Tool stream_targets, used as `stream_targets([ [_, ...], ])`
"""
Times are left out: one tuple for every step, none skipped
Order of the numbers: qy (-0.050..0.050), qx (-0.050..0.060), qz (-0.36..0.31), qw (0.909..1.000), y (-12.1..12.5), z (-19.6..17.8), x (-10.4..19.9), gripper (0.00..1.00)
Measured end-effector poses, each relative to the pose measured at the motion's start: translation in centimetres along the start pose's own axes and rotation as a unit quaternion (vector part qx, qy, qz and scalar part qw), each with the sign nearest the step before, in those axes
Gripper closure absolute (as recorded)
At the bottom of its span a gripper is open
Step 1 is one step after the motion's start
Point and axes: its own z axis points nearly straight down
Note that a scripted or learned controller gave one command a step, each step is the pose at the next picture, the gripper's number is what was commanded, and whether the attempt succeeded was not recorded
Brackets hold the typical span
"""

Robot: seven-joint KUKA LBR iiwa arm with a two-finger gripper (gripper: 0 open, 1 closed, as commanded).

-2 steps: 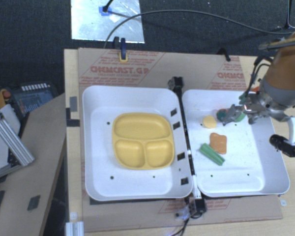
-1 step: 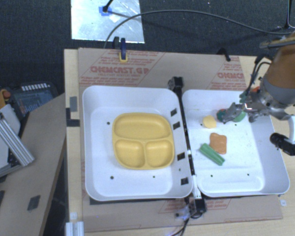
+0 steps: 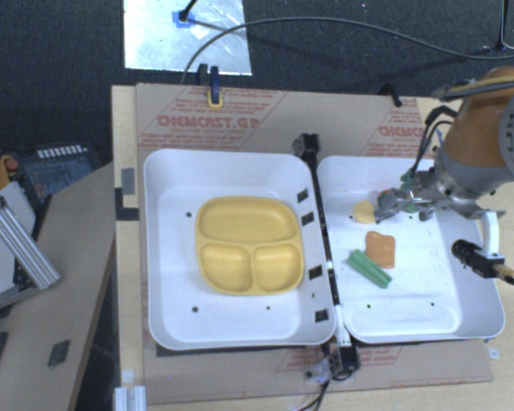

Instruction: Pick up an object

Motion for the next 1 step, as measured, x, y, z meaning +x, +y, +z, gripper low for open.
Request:
stream_targets([
  [0.0,0.0,0.002,1.0,0.21,4.09,-0.11,0.0],
])
